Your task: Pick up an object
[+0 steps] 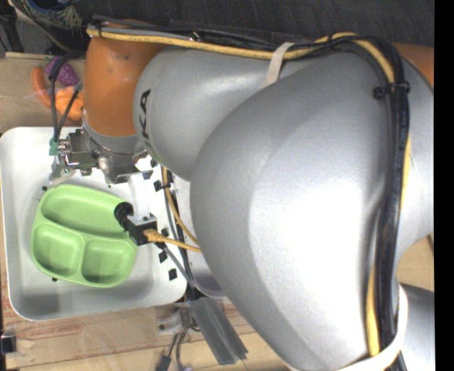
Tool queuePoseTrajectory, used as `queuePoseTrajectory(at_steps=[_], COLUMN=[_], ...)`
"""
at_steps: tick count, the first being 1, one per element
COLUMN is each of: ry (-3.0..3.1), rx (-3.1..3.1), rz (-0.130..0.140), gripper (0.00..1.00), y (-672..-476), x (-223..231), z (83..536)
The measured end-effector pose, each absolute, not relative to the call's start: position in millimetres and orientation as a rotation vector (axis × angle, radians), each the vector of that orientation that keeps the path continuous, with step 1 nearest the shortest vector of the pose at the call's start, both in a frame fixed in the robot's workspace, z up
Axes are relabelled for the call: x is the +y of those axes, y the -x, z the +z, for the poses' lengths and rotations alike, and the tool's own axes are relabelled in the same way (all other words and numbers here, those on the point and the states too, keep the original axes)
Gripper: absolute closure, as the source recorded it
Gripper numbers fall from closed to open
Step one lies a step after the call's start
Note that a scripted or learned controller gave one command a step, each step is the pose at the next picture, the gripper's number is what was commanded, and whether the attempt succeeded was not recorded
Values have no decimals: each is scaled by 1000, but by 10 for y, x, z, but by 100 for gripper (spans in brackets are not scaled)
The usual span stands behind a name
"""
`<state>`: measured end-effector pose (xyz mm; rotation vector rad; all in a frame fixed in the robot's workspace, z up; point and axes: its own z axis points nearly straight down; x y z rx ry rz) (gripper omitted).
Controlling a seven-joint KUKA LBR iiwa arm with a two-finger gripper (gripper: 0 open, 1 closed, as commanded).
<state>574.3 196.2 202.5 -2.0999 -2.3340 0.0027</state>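
A light green divided plate (81,236) with three compartments lies in the left white bin (14,207). The grey arm with its orange band (112,83) reaches over the bin from the right. Its wrist and gripper (87,161) hang just above the plate's far edge, at the bin's upper middle. The gripper's fingers are hidden under the wrist hardware.
The arm's big grey body (288,192) covers the right bin and most of the bench. Orange and purple objects (52,83) lie on the wood beyond the left bin's far rim. Cables (172,242) trail from the wrist over the bin's right wall.
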Motion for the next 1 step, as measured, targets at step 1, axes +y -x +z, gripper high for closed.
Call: queuePoseTrajectory(at_steps=[1], ry=[2089], rx=[-2341], rz=[9], gripper=[100], y=[-5735], x=[1975], z=[2111])
